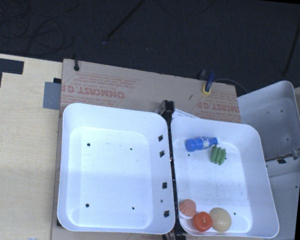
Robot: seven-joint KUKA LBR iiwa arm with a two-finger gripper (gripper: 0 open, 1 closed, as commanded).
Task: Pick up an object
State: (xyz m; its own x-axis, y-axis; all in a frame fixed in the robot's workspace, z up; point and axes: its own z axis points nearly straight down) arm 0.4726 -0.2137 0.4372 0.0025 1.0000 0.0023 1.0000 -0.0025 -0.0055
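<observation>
Dark carpeted floor with loose cables fills the far side, and nearer lies a pale wooden bench (12, 144) topped by a printed cardboard sheet (116, 88). Two shallow white plastic bins with rounded corners sit on it side by side, joined along a black clipped seam. Left bin (112, 123) shows four small dark holes in its smooth floor. Right bin (252, 171) holds five things: one blue bottle (200, 143) lying on its side at the far end, one ribbed green object (218, 155) just beside it, and, clustered at the near edge, one flat pinkish round piece (187, 206), one glossy red ball (202, 221) and one pale beige textured ball (220, 219), the three touching or nearly so. One grey metal panel (271, 117) leans at the right. Of the pincer's state nothing can be told.
</observation>
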